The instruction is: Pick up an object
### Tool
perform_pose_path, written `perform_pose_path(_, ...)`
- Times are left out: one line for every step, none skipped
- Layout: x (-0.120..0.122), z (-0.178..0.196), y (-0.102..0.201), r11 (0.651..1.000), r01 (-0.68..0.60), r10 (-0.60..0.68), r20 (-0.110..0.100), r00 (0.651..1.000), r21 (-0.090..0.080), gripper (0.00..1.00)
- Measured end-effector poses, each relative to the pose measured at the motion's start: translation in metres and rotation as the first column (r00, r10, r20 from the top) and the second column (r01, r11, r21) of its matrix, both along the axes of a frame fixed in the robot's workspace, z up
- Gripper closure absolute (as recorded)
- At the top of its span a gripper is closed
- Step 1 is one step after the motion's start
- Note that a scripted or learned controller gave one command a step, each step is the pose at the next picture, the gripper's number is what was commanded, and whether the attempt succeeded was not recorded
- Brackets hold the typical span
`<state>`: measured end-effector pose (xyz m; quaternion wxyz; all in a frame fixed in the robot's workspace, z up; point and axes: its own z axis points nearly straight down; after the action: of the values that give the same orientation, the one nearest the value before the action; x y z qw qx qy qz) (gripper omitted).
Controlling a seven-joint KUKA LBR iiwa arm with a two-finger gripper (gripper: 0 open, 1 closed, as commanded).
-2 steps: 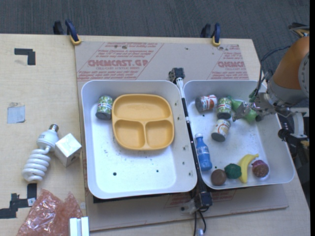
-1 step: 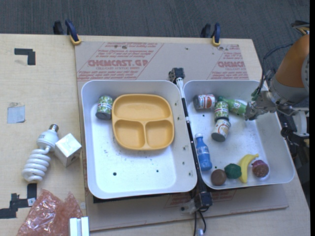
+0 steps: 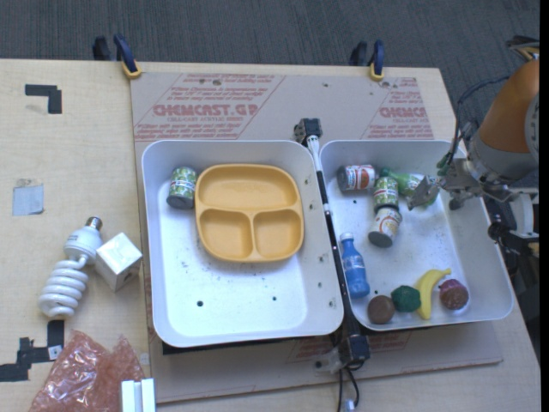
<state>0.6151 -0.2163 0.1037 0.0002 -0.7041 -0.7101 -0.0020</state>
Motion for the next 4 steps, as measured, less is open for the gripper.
perform_pose_path(0.045,-0.010,0.051,1.000,0.003,-0.003,0.002,1.000,-0.013,0.00)
perform_pose_path(0.042,0.000,0.048,1.000,0.005,-0.005,-0.005,1.000,-0.011,1.00)
perform_pose_path(0.044,0.159,0.120,1.000,0.006,-0.006,-0.002,1.000,-0.005,1.00)
perform_pose_path(0.044,0.159,0.120,1.000,0.006,-0.006,-0.002,1.000,-0.005,0.00)
